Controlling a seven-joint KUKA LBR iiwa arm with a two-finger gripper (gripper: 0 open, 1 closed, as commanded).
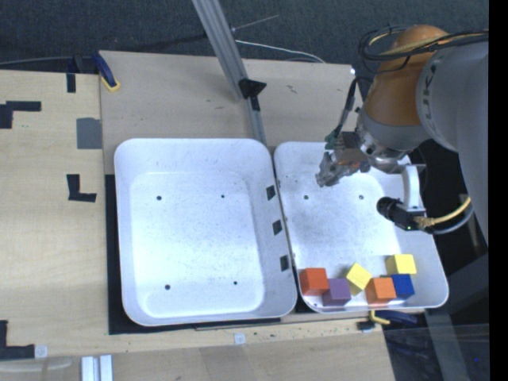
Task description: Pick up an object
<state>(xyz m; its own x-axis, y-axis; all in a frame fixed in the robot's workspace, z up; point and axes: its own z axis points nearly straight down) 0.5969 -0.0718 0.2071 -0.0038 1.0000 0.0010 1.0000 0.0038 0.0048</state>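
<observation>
The hand (329,173) is hovering over the far part of the right bin (317,213); I cannot tell its state. The blocks (357,282) are sitting clustered along that bin's near edge, well apart from it.

A light wooden bench top (182,94) fills most of the view, with black tape marks (75,187) on its left part. Dark grey carpeted floor (119,10) lies beyond the far edge. A slanted metal pole (216,26) crosses the bench. A thin white cable (286,51) runs along the floor.
</observation>
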